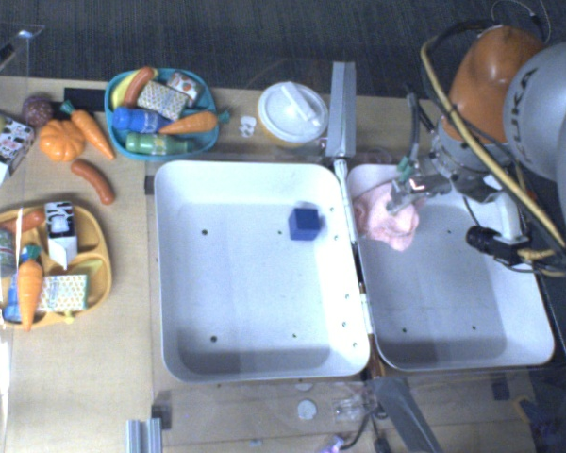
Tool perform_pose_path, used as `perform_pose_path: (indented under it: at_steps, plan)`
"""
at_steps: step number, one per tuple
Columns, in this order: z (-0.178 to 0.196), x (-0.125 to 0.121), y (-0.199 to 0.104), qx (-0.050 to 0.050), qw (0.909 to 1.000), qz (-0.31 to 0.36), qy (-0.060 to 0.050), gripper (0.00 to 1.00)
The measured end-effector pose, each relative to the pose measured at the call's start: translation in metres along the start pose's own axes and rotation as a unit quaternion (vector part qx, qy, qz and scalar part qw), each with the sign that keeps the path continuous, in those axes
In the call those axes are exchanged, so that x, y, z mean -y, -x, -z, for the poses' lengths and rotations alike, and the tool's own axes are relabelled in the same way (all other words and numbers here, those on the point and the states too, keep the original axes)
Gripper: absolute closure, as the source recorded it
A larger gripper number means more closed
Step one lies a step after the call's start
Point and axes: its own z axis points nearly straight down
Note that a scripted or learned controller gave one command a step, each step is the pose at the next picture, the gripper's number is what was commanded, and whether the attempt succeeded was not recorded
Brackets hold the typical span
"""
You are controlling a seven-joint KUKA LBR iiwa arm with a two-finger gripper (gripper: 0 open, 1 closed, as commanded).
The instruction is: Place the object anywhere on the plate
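The tool (407, 185) hangs over the right white bin (472, 338), directly above the soft pink lumpy object (389, 219) by its left wall; finger state cannot be told. Step judged: the grasp. Next: secure it, then find the plate. A small blue cube (305, 223) lies in the left bin (236, 338).

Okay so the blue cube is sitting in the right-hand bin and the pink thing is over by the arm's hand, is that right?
Not quite. The camera view shows the blue cube in the left bin, near its upper right corner, not the right one. The rest holds: the pink thing lies in the right bin, against its upper left wall, just beside the hand.
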Motion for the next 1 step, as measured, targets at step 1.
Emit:
perform_pose_path:
  at_steps: [1]
  plan:
    - [0.0401,-0.0021,-0.0005,0.000,1.0000,0.003,0.000,1.00]
